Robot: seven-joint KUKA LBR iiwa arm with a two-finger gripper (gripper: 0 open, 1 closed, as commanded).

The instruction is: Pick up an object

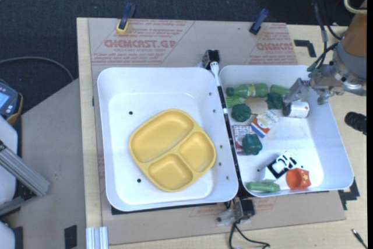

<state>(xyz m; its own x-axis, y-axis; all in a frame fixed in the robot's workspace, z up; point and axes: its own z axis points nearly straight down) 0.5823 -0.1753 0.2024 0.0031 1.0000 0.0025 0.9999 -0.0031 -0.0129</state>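
**Over the right bin's far edge, jaws low by the small cup**

I reach in from the right, and my jaws (pixel 296 103) hang in the far part of the right bin (pixel 326 143), close to its far rim. Whether they are spread or pressed together I cannot tell from this slant. A small white cup with a red band (pixel 299 109) lies on its side just beside them; I cannot see it between them.

Left of me along the far wall lies a green bottle (pixel 250 90), with a dark green lump (pixel 240 112) near it and a teal piece (pixel 274 102) close to my jaws. A printed packet (pixel 263 123) and a dark green block (pixel 252 144) sit toward the divider. By the near rim are a black-and-white item (pixel 281 164), an orange one (pixel 298 178) and a green pod (pixel 262 186). The bin's floor is open on its right side.

The left bin (pixel 116 125) holds a yellow divided plate (pixel 172 150), with bare white floor all round it. The tabletop (pixel 87 67) shows around both bins
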